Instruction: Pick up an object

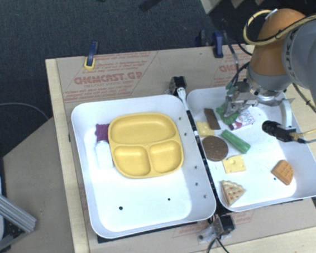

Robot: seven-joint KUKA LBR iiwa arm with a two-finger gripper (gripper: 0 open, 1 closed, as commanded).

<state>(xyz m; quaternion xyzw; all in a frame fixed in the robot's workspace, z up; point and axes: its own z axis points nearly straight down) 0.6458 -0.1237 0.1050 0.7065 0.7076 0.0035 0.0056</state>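
Hand [235, 105] down in the right bin [307, 183] over the wrapper [242, 120] and green bits at its back, can't tell its grip state, so we're at the grab step imo, next needs a clean close then lift straight up.

I have one fixed camera, set above the table [141, 69] and tilted down (a slanted look), far enough back to frame both white bins [150, 214] whole, side by side.
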